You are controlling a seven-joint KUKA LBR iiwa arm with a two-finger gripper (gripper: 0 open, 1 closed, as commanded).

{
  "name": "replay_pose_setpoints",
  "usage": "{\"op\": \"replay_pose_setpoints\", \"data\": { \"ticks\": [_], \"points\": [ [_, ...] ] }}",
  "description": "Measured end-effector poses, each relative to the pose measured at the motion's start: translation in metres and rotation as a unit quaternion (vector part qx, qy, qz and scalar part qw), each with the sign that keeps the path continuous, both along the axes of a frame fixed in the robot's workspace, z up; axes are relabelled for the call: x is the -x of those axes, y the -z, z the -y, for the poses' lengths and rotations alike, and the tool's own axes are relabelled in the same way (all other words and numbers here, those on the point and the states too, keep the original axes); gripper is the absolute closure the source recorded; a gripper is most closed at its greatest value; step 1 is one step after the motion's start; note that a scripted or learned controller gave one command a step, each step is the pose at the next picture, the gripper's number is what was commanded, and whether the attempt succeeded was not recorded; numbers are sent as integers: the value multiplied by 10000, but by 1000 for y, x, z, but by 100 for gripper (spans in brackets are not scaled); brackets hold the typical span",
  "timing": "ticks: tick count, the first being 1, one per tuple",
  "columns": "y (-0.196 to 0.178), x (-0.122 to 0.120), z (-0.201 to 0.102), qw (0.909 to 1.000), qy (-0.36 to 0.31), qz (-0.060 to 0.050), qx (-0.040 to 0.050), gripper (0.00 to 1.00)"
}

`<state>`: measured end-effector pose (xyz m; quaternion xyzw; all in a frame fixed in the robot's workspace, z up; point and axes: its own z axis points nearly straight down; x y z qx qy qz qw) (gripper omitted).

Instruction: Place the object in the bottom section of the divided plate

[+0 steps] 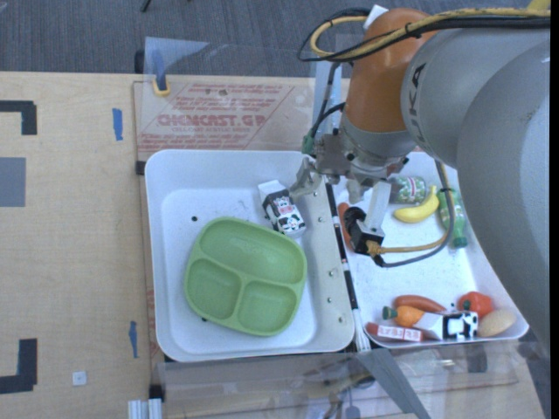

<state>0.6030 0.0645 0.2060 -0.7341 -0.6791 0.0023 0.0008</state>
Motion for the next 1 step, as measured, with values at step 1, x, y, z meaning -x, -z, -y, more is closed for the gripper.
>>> {"op": "replay_pose_setpoints", "data": {
  "ticks": [1],
  "points": [
    [-7, -1, -1, 10000, -20, -12, 13, 100]
  ]
}}
